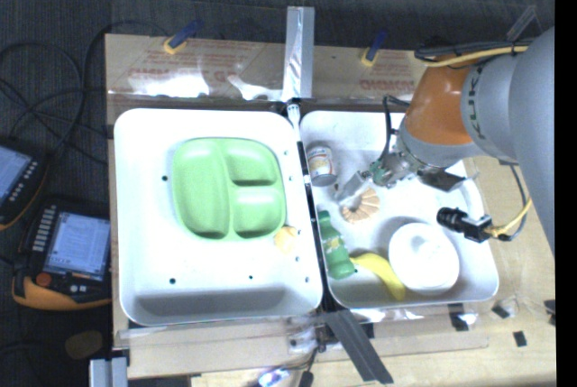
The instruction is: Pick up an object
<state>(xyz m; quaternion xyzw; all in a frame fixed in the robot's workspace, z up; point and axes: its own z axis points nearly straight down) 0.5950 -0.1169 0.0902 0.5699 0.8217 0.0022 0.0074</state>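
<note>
Several small things crowd the right bin (482, 272), and I have to judge which one my gripper (353, 188) is set over. From my seat it sits low in the far-left part of that bin, reaching in from the right on the grey arm (505, 105) with its orange band (440, 110). Just on its near side, touching or nearly so, lies a tan ribbed piece (362, 210) shaped like a shell or fan; I take that as the likeliest object to pick. It lies a shade near and right of the fingertips, so I judge the coming move turns on a small shift toward the near side, not any long travel. A small round jar (318, 162) stands just to the far-left of the gripper, close enough to get bumped. Whether the fingers are spread or closed I cannot tell; metal and glare blur together there, and I see nothing plainly between them. Farther toward the near edge lie a green bottle (336, 257) along the bin's left wall, a yellow banana (383, 272), and a white bowl (422, 256), all well apart from the gripper. The left bin (144, 286) carries a green divided plate (230, 187), which I think plays no part here.
</note>
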